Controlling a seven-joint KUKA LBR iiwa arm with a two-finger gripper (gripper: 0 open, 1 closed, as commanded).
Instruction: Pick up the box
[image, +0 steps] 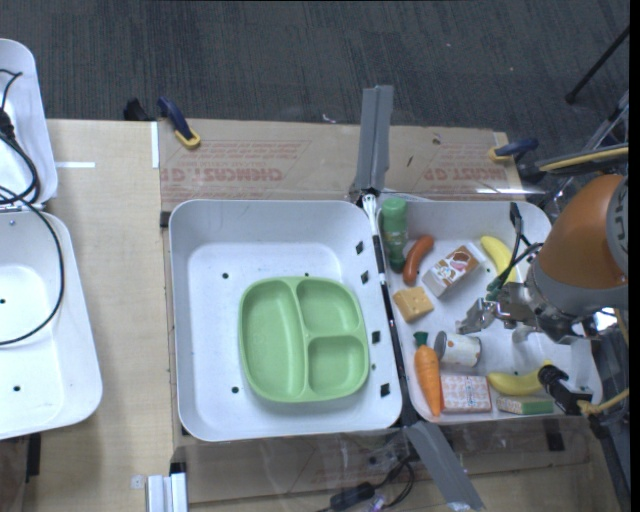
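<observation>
A small white and red box (450, 270) lies tilted in the right bin (535, 212), between a red sausage (417, 257) and a yellow banana (496, 256). A flat pink box (466, 393) lies near the bin's front edge, beside a carrot (428, 378). My gripper (482, 316) hangs over the middle of the right bin. It is just right of and below the white and red box, and above a white cup (460, 350). The grey arm with its orange band (590, 245) reaches in from the right.
The right bin also holds a green bottle (395, 222), a tan cracker block (412, 303) and a second banana (520, 382). In the left bin (200, 320) lies a green divided plate (305, 338). A raised divider (376, 250) separates the bins.
</observation>
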